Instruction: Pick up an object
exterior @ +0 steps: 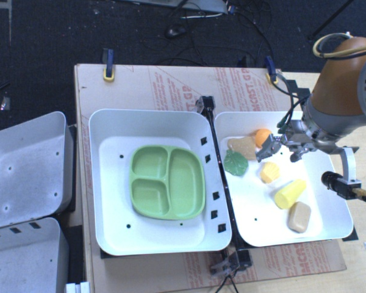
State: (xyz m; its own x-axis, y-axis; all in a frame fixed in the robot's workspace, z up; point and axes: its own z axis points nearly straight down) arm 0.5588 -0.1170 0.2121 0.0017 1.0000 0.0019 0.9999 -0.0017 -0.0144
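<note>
Two shallow white bins (104,182) before us mid-frame, green divided plastic plate (168,182) at left, gripper (282,149) spread wide, holding nothing, beside small orange ball (262,135) at upper right.

The arm (341,84) is cut off by the right picture edge. The gripper (279,148) fingers are too small and dark to tell apart against the right bin (329,224). The orange ball (263,135) is partly hidden behind the gripper. Two grey trays (24,163) at the left are cut off by the left and bottom edges.
</note>
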